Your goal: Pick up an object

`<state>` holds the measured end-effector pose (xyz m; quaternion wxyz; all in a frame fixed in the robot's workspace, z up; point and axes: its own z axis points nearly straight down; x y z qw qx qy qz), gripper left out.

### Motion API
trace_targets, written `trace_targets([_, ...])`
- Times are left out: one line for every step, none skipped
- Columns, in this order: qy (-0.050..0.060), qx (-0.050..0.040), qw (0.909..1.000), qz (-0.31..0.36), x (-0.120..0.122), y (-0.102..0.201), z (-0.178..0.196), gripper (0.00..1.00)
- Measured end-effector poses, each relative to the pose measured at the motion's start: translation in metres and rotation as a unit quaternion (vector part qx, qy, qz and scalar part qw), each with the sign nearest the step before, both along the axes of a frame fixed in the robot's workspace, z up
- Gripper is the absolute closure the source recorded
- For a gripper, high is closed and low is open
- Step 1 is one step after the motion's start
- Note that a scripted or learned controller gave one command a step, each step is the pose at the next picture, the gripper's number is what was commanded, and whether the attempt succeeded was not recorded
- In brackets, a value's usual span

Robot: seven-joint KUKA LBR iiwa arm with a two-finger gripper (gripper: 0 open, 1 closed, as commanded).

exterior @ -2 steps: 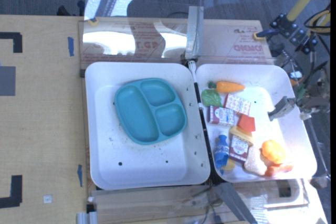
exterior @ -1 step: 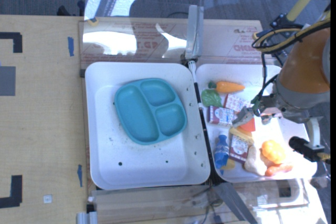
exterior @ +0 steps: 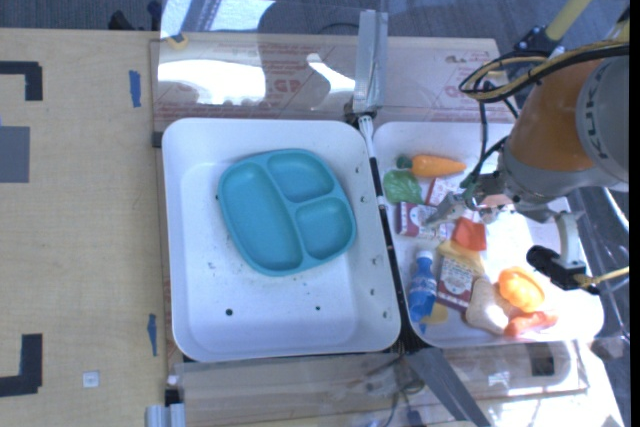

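My gripper [exterior: 458, 205] hangs low over the middle of the right bin [exterior: 585, 315], reaching in from the right. Just under and beside it lie a red piece [exterior: 469, 235] and a red-and-white packet [exterior: 411, 217]. Towards the bin's back are an orange carrot [exterior: 438, 165] and a green item [exterior: 403, 186]. Nearer the front lie a blue bottle [exterior: 422, 286], a sauce bottle with a red label [exterior: 456, 275], an orange fruit [exterior: 520, 290] and a beige item [exterior: 486, 316]. I see nothing clearly held.
The left bin [exterior: 200, 315] holds a blue divided plate [exterior: 287, 211]. A metal divider [exterior: 368, 65] stands at the back between the bins. The grey and orange arm [exterior: 570, 130] covers the right bin's back right part.
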<state>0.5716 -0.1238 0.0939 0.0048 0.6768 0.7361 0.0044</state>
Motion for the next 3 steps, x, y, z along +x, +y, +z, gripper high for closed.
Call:
trace_targets([-0.001,0.0021,0.9995,-0.031,0.009,-0.012,0.0,0.0])
trace_targets([0.002,0.0002,0.9989,-0.047,0.059,0.014,-0.006,0.0])
trace_targets([0.004,0.0004,0.9989,-0.048,0.041,-0.005,-0.006,0.0])
